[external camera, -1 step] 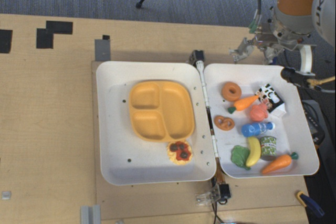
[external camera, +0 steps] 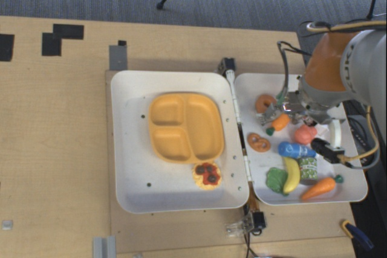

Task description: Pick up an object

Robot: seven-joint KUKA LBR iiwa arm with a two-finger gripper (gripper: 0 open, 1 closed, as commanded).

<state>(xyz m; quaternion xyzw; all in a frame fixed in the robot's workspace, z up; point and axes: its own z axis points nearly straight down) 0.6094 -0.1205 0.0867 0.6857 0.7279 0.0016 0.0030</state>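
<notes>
The gripper hangs low over the upper part of the right bin, at the right of the frame; whether it is released or clenched cannot be told from this angle. Just below it lies a small carrot, too close to say if they touch. A brown doughnut-like piece sits to its left, a pretzel lower left, and a pink piece lower right. Further down are a blue piece, a banana, a green vegetable, a small can and a larger carrot near the bin's bottom edge. The left bin, mid-frame, carries a yellow divided plate with a small pizza touching its lower right rim. Both bins rest on the table.
</notes>
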